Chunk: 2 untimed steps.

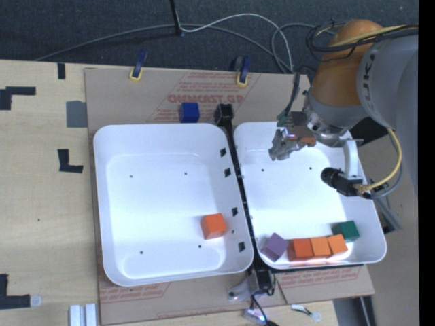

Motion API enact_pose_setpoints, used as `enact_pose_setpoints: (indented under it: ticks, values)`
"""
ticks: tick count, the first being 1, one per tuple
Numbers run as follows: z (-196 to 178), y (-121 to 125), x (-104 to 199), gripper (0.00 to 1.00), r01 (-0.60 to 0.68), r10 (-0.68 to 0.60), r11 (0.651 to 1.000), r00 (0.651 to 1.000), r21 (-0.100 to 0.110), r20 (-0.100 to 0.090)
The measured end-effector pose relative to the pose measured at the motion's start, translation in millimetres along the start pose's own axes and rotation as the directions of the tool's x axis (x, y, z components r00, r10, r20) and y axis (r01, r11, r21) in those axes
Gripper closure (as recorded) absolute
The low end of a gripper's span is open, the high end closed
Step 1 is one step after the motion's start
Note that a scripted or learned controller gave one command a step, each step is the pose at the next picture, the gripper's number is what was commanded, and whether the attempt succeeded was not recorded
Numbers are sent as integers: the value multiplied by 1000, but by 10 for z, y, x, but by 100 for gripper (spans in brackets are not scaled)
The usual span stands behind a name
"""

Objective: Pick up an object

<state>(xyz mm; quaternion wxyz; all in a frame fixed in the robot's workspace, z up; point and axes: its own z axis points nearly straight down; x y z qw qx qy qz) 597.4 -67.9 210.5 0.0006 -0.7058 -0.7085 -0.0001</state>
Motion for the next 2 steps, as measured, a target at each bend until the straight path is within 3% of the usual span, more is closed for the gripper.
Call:
enact_pose_setpoints:
  ticks: [2]
  values:
    - [-176,-284,1124,100,1,-1,1000,1000,0,0]
